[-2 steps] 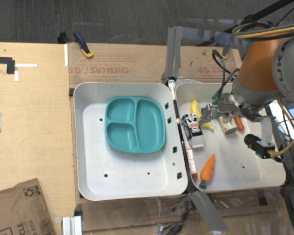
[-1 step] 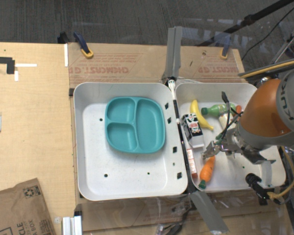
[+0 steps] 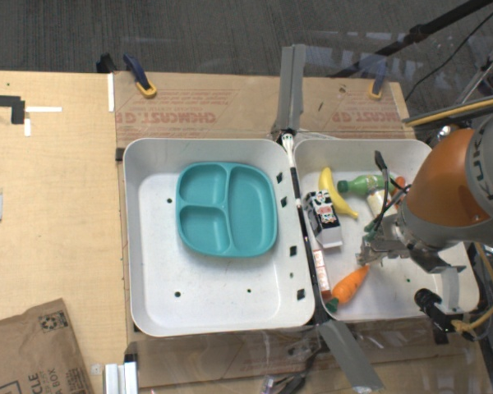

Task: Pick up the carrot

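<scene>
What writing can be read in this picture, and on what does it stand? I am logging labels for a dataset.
"CHEMCYL GE", mirrored red print, on the cardboard sheet behind the bins; its last letters are unclear.
"CLE" and "BOX", partly cut off, beside a recycling sign, on the cardboard box at lower left.
"KU", cut off, on the arm.
Print on the small black and white box in the right bin: too small to read.

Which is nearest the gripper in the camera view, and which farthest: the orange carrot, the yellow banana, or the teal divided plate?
1. The orange carrot, right bin, just below the gripper toward the bin's front wall.
2. The yellow banana, right bin, up and to the left of the gripper near the divider.
3. The teal divided plate, in the left bin, across the divider.
</scene>
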`<state>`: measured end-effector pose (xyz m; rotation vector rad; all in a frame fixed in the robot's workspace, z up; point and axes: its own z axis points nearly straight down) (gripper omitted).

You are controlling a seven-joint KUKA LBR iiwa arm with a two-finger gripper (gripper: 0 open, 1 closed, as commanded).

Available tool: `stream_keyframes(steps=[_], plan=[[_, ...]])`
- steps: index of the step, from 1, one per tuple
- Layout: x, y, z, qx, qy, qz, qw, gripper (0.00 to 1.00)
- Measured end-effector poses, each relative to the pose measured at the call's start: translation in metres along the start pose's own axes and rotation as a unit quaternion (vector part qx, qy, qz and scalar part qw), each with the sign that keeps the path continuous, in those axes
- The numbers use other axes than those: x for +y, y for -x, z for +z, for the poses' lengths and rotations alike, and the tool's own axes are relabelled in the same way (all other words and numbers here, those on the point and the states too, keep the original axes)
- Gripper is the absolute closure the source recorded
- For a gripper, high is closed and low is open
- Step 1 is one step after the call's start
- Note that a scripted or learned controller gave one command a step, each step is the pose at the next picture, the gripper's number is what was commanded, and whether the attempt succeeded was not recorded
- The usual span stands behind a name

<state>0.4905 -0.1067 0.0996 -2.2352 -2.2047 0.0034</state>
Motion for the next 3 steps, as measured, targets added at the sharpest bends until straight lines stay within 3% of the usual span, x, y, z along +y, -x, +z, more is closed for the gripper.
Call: stream_keyframes(steps=[1, 2, 3], plan=[[-0.014, -0.085, -0.091, 0.0, 0.0, 0.089, 0.9961, 1.0], [0.018, -0.083, -0.151, -0.001, 0.0, 0.114, 0.9935, 1.0], [-0.015, -0.086, -0.11, 0.0, -0.001, -0.017, 0.9998, 1.0]])
